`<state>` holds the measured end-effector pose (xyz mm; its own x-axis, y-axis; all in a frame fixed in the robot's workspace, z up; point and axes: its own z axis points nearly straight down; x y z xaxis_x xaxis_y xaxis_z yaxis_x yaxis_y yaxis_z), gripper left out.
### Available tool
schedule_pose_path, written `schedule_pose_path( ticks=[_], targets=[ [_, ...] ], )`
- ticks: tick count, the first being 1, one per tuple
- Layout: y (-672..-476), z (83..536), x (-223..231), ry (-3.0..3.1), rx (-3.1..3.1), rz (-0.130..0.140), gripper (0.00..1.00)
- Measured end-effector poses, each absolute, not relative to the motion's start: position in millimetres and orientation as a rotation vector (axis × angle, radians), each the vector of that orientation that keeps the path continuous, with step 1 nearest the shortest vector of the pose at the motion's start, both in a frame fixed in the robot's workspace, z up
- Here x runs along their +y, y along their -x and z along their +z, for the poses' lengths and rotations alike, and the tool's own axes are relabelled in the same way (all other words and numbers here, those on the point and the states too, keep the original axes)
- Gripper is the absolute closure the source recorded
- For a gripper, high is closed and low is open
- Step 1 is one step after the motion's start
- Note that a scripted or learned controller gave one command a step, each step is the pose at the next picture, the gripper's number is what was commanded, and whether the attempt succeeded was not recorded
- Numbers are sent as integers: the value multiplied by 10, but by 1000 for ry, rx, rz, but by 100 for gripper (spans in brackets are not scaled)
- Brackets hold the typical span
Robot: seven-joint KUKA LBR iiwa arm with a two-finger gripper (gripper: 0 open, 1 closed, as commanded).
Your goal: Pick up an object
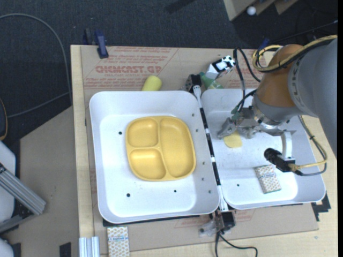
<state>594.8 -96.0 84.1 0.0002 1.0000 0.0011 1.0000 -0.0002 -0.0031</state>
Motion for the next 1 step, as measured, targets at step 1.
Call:
schedule_pose_path(
  ticks=[1],
  targets=[
    [-5956,945,-956,2220,-2221,0,100]
  ],
)
